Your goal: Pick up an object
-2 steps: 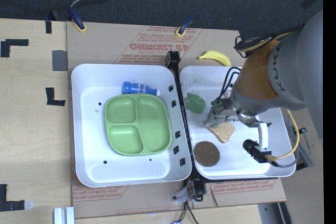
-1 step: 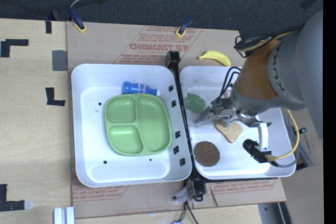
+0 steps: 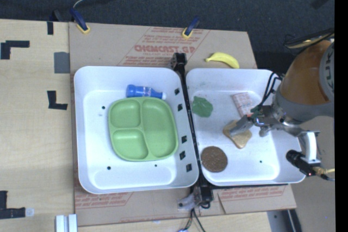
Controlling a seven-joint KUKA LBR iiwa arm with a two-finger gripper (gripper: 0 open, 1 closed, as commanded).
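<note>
In the right bin (image 3: 272, 171) lie a green soft piece (image 3: 203, 106), a pinkish packet (image 3: 241, 101), a round brown disc (image 3: 214, 159) and a tan wedge-shaped piece (image 3: 240, 138). My gripper (image 3: 246, 123) reaches in from the right and sits low over the tan piece's upper edge, just below the packet. The gripper body hides part of the tan piece. In the left bin (image 3: 89, 171) a green divided plate (image 3: 143, 129) lies flat, with a blue bottle (image 3: 143, 92) on its side behind it.
A yellow banana (image 3: 223, 60) lies on the cardboard behind the right bin. The black divider clips (image 3: 184, 117) run between the two bins. The grey and orange arm (image 3: 307, 89) covers the right bin's right edge.
</note>
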